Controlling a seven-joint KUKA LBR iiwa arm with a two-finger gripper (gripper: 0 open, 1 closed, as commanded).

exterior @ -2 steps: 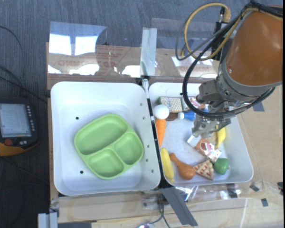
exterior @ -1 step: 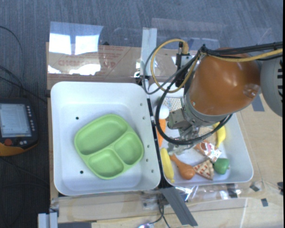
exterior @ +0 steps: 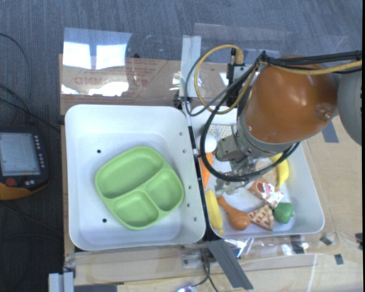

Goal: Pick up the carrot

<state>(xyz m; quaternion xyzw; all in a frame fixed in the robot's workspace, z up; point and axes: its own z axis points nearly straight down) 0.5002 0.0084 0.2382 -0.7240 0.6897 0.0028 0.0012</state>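
- From the overhead camera, I see the carrot (exterior: 204, 170) lying along the right bin's (exterior: 310, 190) left wall.
- My arm's orange band (exterior: 289, 105) hangs over that bin's middle; I see the gripper (exterior: 236, 163) beside the carrot, its state I cannot tell.
- Near the front edge lie a corn cob (exterior: 213, 212), drumstick (exterior: 233, 215), pizza slice (exterior: 261, 218) and green ball (exterior: 284, 212); a banana (exterior: 282, 173) lies to the right.
- The left bin (exterior: 85, 139) holds a green divided plate (exterior: 140, 187).

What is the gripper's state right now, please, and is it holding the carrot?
Gripper: cannot be told; it sits low in the right bin, beside the carrot, with nothing visibly held.
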